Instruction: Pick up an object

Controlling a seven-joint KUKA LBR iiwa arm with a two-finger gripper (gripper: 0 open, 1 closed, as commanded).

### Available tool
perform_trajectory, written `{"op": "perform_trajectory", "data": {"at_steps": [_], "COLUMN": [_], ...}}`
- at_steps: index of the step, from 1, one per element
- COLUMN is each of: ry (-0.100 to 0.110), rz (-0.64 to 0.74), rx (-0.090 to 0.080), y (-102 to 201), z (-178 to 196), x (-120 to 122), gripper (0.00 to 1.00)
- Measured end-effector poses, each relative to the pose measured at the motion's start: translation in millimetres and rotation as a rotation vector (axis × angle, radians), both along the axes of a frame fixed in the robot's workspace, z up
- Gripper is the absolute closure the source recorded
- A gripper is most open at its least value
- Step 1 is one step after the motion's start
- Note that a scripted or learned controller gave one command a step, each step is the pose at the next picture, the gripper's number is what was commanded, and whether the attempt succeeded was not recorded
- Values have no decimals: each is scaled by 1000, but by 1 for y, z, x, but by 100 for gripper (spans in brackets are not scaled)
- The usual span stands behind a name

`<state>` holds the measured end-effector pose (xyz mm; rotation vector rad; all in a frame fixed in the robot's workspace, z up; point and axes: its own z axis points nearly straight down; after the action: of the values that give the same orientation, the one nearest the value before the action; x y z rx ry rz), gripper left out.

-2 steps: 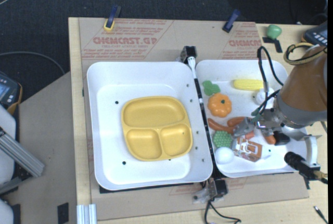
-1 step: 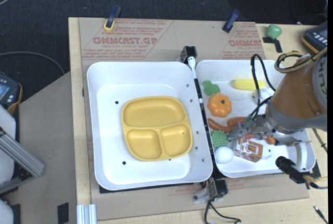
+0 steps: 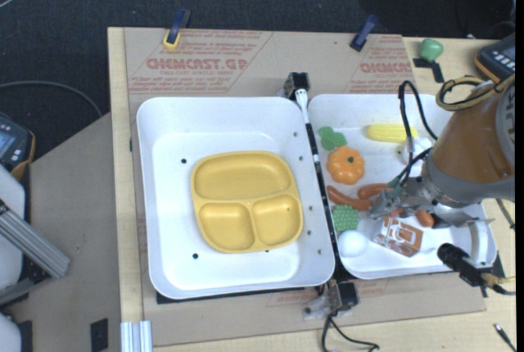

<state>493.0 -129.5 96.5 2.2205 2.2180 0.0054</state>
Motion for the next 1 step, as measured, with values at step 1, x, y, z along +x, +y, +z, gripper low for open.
{"op": "perform_trajectory", "data": {"at_steps": [1], "ry": [-3], "rz": [1], "rx": [-3], "y": [-7], "z": [61], "x": [3], "gripper": [100]}}
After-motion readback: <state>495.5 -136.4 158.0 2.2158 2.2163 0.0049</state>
